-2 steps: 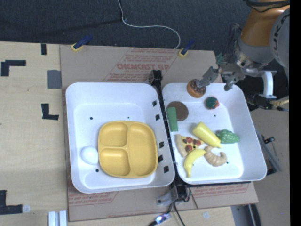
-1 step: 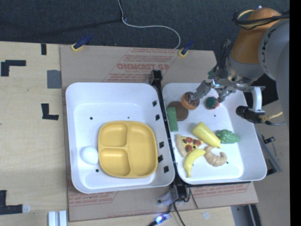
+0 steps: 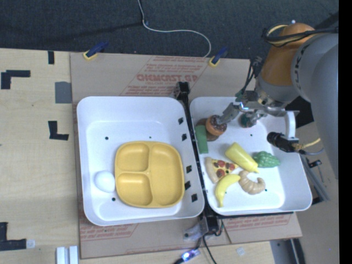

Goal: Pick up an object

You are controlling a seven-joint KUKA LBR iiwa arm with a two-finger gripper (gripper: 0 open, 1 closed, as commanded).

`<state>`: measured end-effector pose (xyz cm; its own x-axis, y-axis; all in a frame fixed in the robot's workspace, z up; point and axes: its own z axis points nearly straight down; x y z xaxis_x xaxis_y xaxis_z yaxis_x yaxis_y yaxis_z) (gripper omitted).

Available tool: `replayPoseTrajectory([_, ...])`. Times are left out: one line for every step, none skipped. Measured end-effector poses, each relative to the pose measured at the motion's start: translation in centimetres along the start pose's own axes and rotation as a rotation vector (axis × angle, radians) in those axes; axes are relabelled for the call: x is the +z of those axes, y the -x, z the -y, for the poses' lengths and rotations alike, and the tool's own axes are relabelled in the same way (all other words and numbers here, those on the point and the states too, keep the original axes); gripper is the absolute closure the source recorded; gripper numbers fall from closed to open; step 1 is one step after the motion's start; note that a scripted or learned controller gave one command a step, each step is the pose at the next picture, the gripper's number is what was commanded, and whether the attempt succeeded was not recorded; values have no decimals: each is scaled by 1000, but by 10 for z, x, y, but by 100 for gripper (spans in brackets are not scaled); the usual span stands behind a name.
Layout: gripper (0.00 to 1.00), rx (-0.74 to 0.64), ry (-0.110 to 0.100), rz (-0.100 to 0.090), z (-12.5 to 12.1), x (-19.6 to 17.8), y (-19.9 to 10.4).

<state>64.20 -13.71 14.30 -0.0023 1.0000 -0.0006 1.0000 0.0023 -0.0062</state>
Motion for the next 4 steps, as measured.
replayPoseTrajectory([0,2,13,2,-3,33,1])
replayPoseTrajectory([100,1,9,1,-2,26,0])
replayPoseTrajectory([100,0,10,0,3,-22,-8])
replayPoseTrajectory([100,1,10,0,3,-75,-9])
